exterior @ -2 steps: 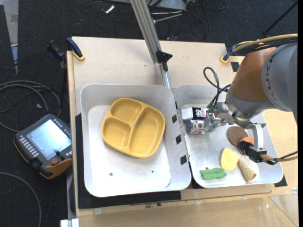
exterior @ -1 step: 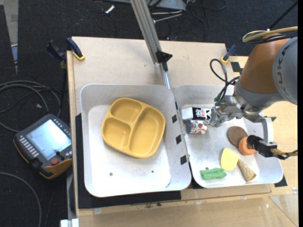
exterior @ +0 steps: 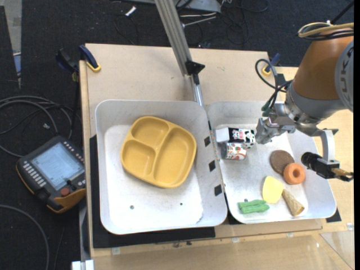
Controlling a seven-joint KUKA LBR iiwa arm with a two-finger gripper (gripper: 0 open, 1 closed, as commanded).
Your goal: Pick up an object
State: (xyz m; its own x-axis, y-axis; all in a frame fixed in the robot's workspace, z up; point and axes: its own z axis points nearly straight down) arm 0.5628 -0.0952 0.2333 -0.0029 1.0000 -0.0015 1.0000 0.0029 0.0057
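We look down at a slant from above the table (exterior: 146,72), both white bins (exterior: 112,167) in mid-distance, arm (exterior: 323,72) entering at three o'clock.

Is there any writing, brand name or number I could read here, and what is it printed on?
"UK": partial letters, cut off at the picture's edge, on the orange arm.
Small carton with black and white patches: its print is too small to read.
Cup beside it: red and white label, too blurred to read.
Handheld controller on the floor: lit screen, text not legible.
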